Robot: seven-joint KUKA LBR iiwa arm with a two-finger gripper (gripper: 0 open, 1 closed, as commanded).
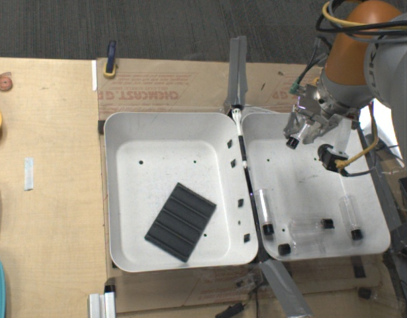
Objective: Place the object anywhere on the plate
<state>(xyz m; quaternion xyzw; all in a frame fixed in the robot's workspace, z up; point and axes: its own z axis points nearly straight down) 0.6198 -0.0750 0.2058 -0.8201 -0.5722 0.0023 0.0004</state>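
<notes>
Item one, your gripper [302, 130]: it hangs over the far part of the right bin [362, 247], near that bin's back wall, carried on the grey arm with its orange band [362, 35] reaching in from the right; whether it is spread or pinched you cannot tell from this slant, and nothing shows in its grasp. Item two, the arm's pose: the wrist is bent down and toward the left, with cabling looped just beside it. Item three, the right bin's contents below the gripper: several clear plastic pieces with black caps [309, 234] lie along the near part of the floor, hard to make out against the white; which of them is the object to be moved you cannot settle. Item four, the dark ribbed plate [181, 221]: a flat rectangular slab lying in the left bin [117, 177], in its near half, its long axis running diagonally from near-left to far-right. Relation to note: the plate lies to the left of the gripper and nearer the camera, across the divider between the bins, well apart from the gripper. Judged from this, the placing is not yet done, and the plate is bare.
</notes>
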